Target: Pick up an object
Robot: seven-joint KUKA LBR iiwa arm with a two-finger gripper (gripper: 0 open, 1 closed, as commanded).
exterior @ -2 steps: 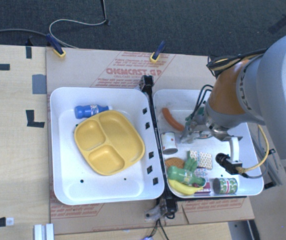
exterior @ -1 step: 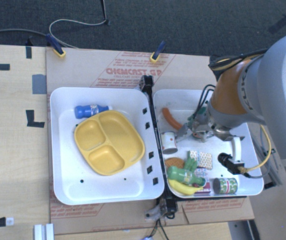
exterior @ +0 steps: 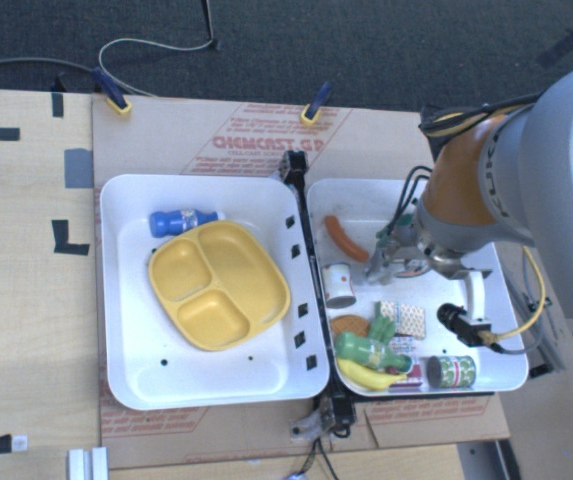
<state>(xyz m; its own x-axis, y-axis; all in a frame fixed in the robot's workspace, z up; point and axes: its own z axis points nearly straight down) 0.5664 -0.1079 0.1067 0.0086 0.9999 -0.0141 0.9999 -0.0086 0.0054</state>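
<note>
The gripper (exterior: 381, 261), its grasp impossible to tell, is hovering beside the hot dog (exterior: 347, 238), likely light, soft, best pinched mid-length.

Orange-brown sausage (exterior: 346, 238) — flat, aslant, right bin's (exterior: 511, 368) upper-left corner

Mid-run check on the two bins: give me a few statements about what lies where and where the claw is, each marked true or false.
1. The yellow divided plate lies in the left bin. True.
2. The blue bottle lies in the right bin. False: it lies in the left bin, beside the plate.
3. The claw is over the right bin. True.
4. The banana sits on the plate. False: it lies at the right bin's near edge.
5. The hot dog is in the right bin. True.
</note>
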